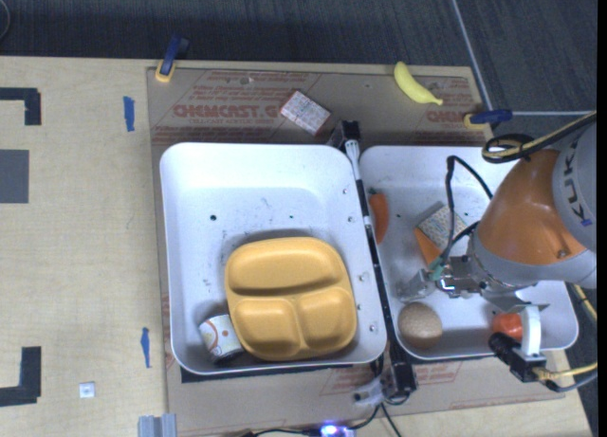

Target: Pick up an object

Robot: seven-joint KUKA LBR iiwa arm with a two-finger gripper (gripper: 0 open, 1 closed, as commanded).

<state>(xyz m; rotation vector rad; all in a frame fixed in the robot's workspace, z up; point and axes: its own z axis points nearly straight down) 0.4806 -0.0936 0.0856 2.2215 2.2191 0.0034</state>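
Two shallow white bins side by side on a cardboard-covered bench (237,103). In the left bin (190,179): a yellow three-compartment tray (289,295) lying flat toward the near side, and a small white cup-like object with red marking (219,335) tucked just beside the tray's near-left corner. In the right bin (398,174): an orange carrot-like piece (379,215) against the left wall, a small speckled grey-and-white packet (438,225) with another orange piece (428,245) just below it, a brown rounded potato-like object (420,322) near the front wall, and a red-orange object (508,322) at the near right, partly hidden by the arm. Reaching in from the right over the right bin, a grey arm with an orange band (526,217), black cables looped above it. Down in the bin, the gripper (438,276), just above and to the right of the brown object, close to the packet and orange piece; nothing seen between the fingers, and jaw state impossible to tell under the wrist. Outside the bins, on the cardboard at the far side: a yellow banana (415,84), a small patterned card (303,111), a blue-and-yellow clamp (171,56) at the far-left corner and another clamp (488,118) at the far right.
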